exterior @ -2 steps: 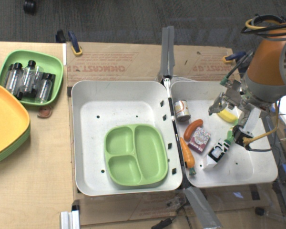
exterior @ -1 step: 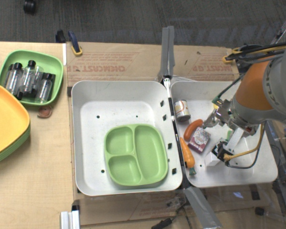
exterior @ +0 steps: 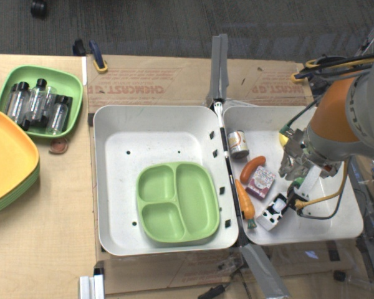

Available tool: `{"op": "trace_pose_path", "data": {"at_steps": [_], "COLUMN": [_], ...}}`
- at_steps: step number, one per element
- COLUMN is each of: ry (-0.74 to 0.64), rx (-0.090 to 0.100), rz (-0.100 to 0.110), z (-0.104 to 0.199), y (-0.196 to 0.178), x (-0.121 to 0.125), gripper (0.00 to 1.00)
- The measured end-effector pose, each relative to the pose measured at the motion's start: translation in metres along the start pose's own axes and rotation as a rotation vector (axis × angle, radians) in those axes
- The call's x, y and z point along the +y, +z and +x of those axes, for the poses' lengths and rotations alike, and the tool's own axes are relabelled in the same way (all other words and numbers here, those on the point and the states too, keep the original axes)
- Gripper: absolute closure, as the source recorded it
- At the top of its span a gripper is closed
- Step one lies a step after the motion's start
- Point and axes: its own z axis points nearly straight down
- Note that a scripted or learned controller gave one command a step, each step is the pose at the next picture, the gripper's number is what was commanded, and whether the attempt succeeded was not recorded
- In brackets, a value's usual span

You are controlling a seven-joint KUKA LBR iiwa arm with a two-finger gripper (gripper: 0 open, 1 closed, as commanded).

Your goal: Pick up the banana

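- The gripper (exterior: 294,170) hangs low in the right bin (exterior: 336,226); whether it is released or clenched cannot be told.
- The banana (exterior: 291,143), partly hidden, lies just beyond it, by the wrist.
- Judged step: closing in; next needs a grasp on the banana.
- Away from the arm: a can (exterior: 238,144), sausage (exterior: 252,169), carrot (exterior: 245,204), pink packet (exterior: 260,182).
- The left bin (exterior: 112,167) holds a green divided tray (exterior: 176,201).

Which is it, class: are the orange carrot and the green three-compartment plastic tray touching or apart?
Apart. The camera view shows the orange carrot lying in the right white bin, and the green three-compartment plastic tray in the left white bin, with both bin walls between them.
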Motion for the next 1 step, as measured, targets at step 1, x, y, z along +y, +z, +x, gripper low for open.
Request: {"op": "trace_pose_path", "data": {"at_steps": [1], "ry": [-0.118], "rx": [-0.006], "rz": [0.017], "z": [-0.0121], "y": [-0.0106], "x": [0.0762], "gripper": [1.00]}}
